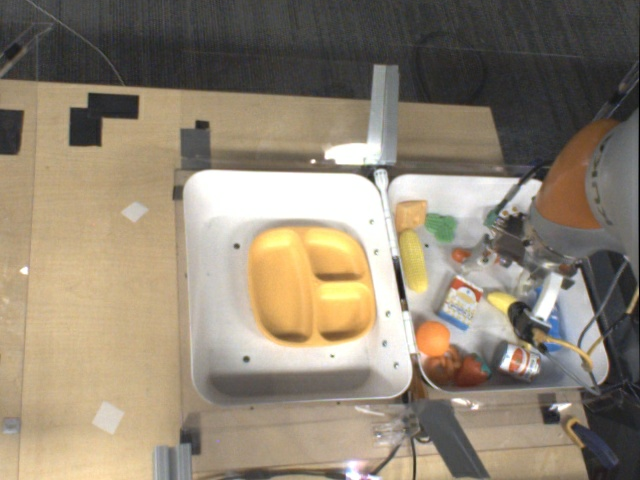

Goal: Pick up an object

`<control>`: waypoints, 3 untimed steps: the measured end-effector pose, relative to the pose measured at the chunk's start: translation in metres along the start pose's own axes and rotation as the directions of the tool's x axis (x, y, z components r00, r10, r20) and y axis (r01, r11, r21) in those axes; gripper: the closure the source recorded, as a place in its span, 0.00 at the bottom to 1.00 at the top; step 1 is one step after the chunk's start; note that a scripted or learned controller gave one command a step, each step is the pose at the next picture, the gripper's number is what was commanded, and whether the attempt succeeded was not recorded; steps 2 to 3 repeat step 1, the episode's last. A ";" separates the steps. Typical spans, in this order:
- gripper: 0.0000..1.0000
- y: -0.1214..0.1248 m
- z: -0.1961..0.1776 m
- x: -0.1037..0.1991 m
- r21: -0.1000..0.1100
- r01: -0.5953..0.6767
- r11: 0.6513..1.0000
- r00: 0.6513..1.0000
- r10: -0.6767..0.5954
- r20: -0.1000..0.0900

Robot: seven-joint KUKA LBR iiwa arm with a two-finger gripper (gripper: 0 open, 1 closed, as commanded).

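Two shallow white bins with rounded corners are set side by side on a pale wooden bench. In the left bin, smooth and matte, a yellow plastic tray is seen lying flat near the middle; it is glossy, rounded at the corners, and divided into one long compartment and two smaller ones.

The right bin is crowded with small toy-like items. A tan, block-shaped piece lies at the far left corner, with a ribbed yellow corn cob just below it along the left wall. A crinkled green leafy piece is placed beside the block. A small printed carton in red, white and blue sits near the middle, tilted. A smooth round orange is found at the near left, touching a lumpy dark red item. A short cylindrical can with a red label lies on its side nearby, and a smooth yellow banana-shaped piece lies just right of the carton.

The grey arm, with its glossy orange band, is reached in from the right above the right bin. The gripper is positioned low over the bin's middle, near the carton and a small red piece. Whether the jaws are wide or narrow cannot be told, as the metal parts are too cluttered.
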State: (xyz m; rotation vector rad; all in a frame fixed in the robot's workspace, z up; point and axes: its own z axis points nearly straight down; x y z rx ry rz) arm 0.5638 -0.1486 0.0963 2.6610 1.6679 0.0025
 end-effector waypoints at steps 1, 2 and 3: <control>0.00 0.044 0.009 0.030 -0.005 -0.256 0.967 0.967 0.256 -0.003; 0.00 0.044 0.009 0.030 -0.005 -0.256 0.967 0.967 0.256 -0.003; 0.00 0.044 0.009 0.030 -0.005 -0.256 0.967 0.967 0.256 -0.003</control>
